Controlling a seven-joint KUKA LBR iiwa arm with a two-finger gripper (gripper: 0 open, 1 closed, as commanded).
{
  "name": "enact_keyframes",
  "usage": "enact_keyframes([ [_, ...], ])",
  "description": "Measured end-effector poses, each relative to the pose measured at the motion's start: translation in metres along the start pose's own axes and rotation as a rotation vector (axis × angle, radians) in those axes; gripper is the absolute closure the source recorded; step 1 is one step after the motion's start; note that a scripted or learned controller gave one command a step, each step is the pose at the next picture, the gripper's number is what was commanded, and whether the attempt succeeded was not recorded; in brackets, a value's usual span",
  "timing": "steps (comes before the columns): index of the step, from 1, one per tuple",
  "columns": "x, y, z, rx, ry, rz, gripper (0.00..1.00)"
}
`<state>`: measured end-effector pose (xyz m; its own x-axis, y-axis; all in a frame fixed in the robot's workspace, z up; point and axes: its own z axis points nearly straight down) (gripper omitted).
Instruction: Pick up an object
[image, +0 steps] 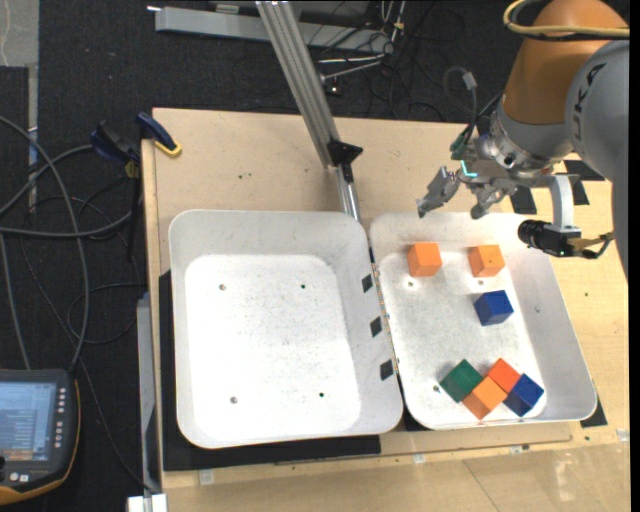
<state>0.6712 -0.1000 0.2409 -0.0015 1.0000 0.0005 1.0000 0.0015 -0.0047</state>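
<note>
My gripper (455, 200) hangs open above the far edge of the right bin (560, 330), its two dark fingers spread with nothing between them. Below it in the bin lie an orange cube (425, 259) and a second orange cube (486, 260). A blue cube (493, 307) sits nearer the middle. At the bin's near end a green cube (462, 381), an orange cube (487, 397), a red-orange cube (504, 376) and a blue cube (523, 394) are bunched together, touching.
The left bin (265, 325) lies beside the right one, with black clips along the seam between them. A slanted metal pole (305, 80) crosses the bench's far side. Cables and a pendant (35, 430) lie off the left edge.
</note>
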Motion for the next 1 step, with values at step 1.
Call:
enact_keyframes([
  [1, 0.0, 0.0008, -0.0025, -0.004, -0.001, -0.002, 0.0],
])
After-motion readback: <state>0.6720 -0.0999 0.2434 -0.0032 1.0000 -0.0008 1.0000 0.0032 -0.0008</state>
